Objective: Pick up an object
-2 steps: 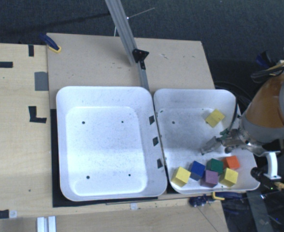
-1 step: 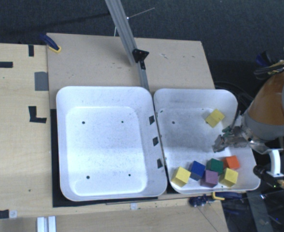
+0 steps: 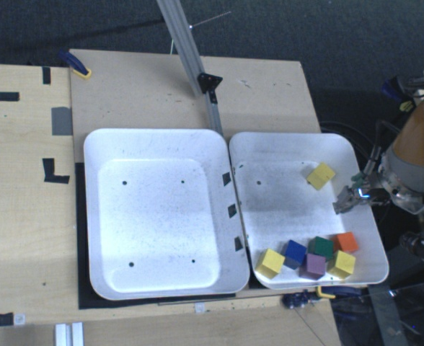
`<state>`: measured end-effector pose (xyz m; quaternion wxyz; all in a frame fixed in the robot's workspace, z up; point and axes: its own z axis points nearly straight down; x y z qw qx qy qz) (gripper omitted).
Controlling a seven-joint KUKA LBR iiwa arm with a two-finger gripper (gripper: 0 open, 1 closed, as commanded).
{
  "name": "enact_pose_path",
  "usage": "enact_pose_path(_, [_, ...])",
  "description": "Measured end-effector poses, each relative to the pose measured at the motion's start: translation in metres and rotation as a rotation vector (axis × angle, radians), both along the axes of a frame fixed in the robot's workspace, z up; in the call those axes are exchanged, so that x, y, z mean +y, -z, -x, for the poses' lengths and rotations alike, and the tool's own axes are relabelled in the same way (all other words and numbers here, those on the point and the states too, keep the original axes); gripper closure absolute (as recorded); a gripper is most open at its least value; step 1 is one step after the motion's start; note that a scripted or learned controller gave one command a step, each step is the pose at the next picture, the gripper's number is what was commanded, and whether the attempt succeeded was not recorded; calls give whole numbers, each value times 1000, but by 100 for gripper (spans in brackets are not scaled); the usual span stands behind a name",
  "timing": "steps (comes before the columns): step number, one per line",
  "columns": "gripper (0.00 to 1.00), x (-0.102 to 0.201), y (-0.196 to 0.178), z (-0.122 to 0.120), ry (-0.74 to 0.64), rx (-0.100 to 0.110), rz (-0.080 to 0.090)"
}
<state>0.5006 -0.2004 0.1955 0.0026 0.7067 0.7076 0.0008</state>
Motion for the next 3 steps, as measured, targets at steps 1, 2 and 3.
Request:
enact_pose_path(1, [100,0,-53,-1,-1,0,0])
enact_pose_path(2, [100,51,-39,-17,-5,6,-4])
enact_pose_path(3, [100,103,-29,-30,-5,8,-4])
